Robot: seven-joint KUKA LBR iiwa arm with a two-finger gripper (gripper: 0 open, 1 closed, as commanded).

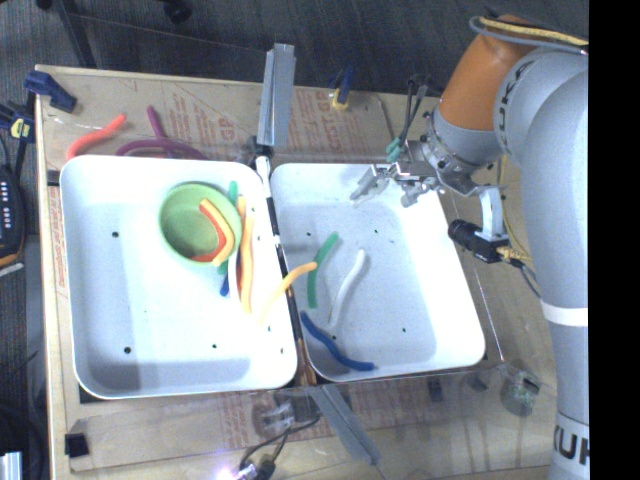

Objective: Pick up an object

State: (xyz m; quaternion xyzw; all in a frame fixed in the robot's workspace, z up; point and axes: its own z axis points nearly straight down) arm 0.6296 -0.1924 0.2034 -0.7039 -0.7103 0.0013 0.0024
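Note:
My gripper hangs over the far part of the right bin, open, with nothing between its fingers. Below it in that bin lie a green strip, a white strip and a blue strip near the front wall. A yellow-orange strip lies across the divide between the two bins. In the left bin stands a green bowl with an orange strip curled in it and yellow strips beside it.
An orange strip and a purple strip lie on the bench behind the left bin. A grey bar stands at the back between the bins. Blue clamps sit at the bench's far edge.

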